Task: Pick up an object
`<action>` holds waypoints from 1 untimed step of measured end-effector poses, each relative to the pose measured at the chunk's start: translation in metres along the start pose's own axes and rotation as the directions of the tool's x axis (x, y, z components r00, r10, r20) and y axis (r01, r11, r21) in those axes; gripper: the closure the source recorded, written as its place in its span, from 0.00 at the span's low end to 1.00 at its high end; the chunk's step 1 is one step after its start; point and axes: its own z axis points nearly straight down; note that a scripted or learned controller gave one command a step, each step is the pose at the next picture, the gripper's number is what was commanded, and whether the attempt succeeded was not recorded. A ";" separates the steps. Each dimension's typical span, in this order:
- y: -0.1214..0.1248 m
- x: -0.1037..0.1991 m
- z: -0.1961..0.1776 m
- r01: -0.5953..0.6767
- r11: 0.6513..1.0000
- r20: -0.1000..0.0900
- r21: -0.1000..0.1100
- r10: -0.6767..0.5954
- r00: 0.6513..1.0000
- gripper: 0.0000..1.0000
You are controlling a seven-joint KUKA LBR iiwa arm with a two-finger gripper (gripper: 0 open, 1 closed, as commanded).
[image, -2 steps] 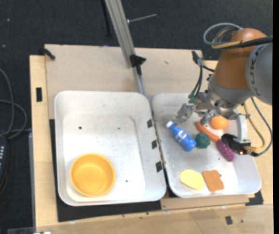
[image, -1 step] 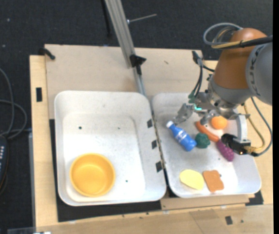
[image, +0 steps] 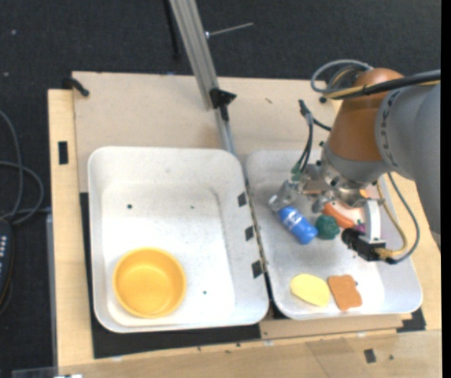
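Yellow and orange sit nearest the camera: a yellow bowl [image: 149, 281] in the near corner of the left bin [image: 131, 172], and in the right bin [image: 394, 286] a yellow piece [image: 311, 290] just beside an orange block [image: 345, 291]. Both lie flat near the front wall, well apart from the arm.

Farther back in the right bin, a blue bottle [image: 296, 224] lies on its side, slanted, with a green lump [image: 328, 227] just beside it and an orange-red thing [image: 340, 212] partly hidden under the wrist. These three crowd together, and any of them could be the thing to pick up.

The pincer [image: 319, 189] hangs low over this cluster, near the bottle's far end. The wrist body and cables cover its tips, so I cannot tell whether it is open, closed or gripping anything.

The likely trouble comes from the crowding. A closing pincer may catch the bottle's rounded side and squeeze it out sideways, since it would probably roll. It may also nudge the green lump and come up with nothing, or pinch two things and drop one on the lift. The loose cables by the wrist hang close to the bin wall and could snag.

At the far side, a metal pole [image: 197, 46] rises from the counter [image: 146, 109], clear of the arm.
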 end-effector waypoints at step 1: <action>-0.001 -0.001 0.049 0.001 1.000 0.001 0.003 -0.001 1.000 0.00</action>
